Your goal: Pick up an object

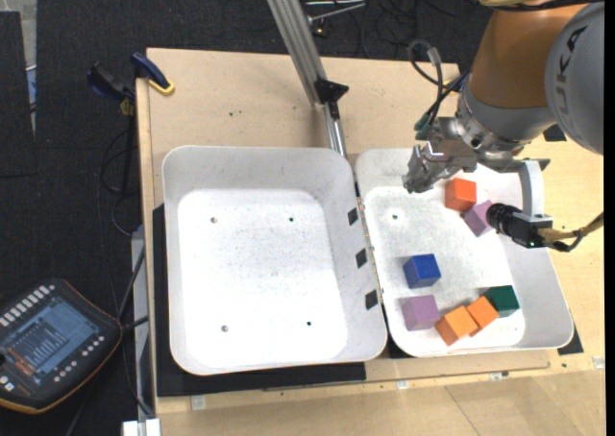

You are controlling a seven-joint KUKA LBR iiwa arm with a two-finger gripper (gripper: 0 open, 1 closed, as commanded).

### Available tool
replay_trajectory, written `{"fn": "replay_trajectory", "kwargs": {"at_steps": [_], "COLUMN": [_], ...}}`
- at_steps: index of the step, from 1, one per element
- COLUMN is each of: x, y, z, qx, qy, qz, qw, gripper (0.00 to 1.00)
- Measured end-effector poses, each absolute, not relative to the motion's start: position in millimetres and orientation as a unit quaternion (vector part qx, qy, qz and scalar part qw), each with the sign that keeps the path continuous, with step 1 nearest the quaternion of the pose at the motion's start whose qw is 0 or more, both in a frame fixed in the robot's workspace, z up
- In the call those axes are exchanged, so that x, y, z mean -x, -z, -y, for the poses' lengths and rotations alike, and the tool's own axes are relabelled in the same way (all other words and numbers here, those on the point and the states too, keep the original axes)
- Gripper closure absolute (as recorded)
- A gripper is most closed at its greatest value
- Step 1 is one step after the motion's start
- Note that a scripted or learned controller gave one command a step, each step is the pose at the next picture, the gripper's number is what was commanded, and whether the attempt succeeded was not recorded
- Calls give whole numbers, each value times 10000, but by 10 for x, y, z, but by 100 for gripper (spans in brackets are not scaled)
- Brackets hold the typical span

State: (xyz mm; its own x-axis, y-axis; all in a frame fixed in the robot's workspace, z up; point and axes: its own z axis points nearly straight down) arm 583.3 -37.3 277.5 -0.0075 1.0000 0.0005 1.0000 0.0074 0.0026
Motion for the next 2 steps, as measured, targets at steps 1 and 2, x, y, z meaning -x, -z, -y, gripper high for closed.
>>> {"fn": "replay_trajectory", "kwargs": {"at_steps": [1, 2], "x": [-6122, -6222], "y": [-2606, -2561], "z": [-93, -542], "qx": [-7043, -7046], "qy": [-7, -8], "qz": [-7099, -7096], "qw": [4, 4], "gripper": [100, 100]}}
